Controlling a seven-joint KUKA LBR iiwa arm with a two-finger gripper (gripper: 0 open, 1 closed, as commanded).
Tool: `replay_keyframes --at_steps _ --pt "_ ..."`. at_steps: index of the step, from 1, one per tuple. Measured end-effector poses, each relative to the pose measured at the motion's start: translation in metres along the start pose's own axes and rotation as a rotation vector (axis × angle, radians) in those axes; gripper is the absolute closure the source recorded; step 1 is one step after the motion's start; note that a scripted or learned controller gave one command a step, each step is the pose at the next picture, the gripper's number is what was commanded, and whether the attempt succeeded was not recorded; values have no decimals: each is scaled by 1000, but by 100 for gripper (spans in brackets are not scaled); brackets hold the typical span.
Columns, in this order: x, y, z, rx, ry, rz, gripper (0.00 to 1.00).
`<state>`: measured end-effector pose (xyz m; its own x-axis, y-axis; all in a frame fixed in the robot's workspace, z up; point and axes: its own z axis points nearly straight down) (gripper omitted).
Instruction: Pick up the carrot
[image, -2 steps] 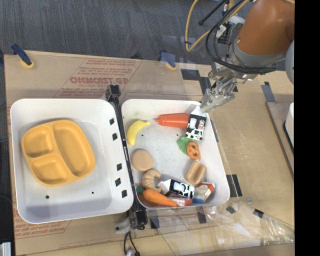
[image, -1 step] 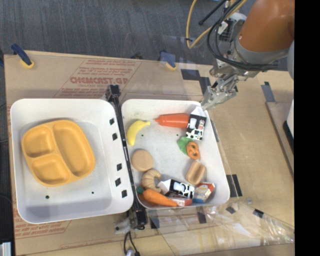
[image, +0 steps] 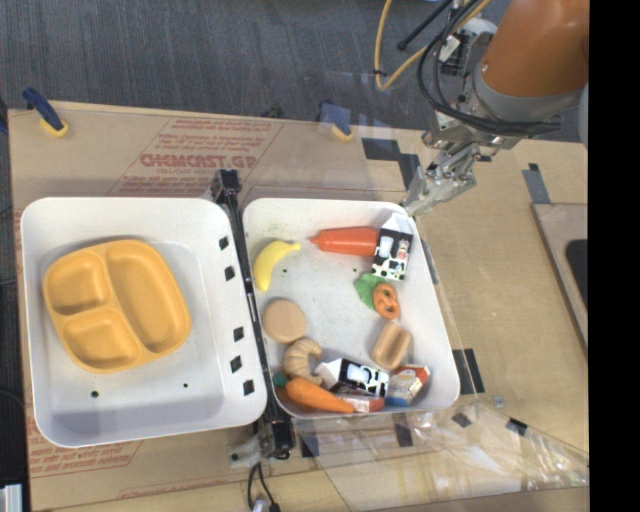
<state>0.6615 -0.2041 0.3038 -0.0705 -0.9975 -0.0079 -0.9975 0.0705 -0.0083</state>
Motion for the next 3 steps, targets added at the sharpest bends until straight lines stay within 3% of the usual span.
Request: replay_keyframes --at_steps 2,3 --pt "-9 5 57 -13 1 -645 100" --pt "-9 6 88 -14 -1 -712 100"
